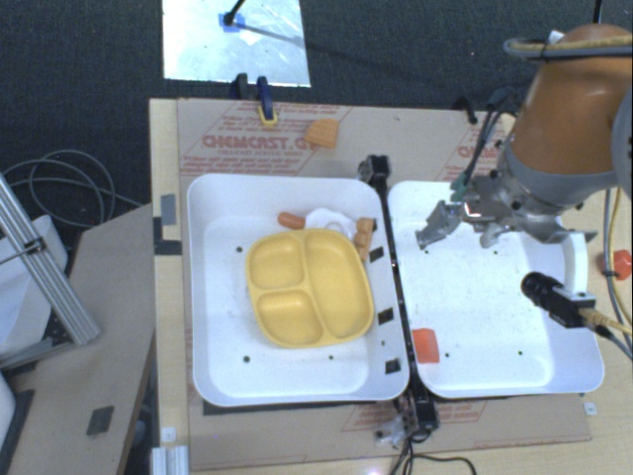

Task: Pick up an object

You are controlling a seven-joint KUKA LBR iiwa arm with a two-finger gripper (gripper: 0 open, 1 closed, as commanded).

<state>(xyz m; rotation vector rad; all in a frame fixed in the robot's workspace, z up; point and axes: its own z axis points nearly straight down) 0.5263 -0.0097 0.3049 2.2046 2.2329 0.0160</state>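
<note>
Camera view: left bin holds one yellow tray, one orange sausage, one brown piece. Right bin: one orange block. Gripper above right bin, fingers spread, nothing between.

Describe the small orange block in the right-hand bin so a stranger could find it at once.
Start at the right bin, the one under the arm. Go to its near left corner, beside the divider between the bins: the orange block lies there alone. The yellow tray and other small pieces sit in the left bin.

Cardboard-topped bench — two white bins side by side, tan block behind.
</note>
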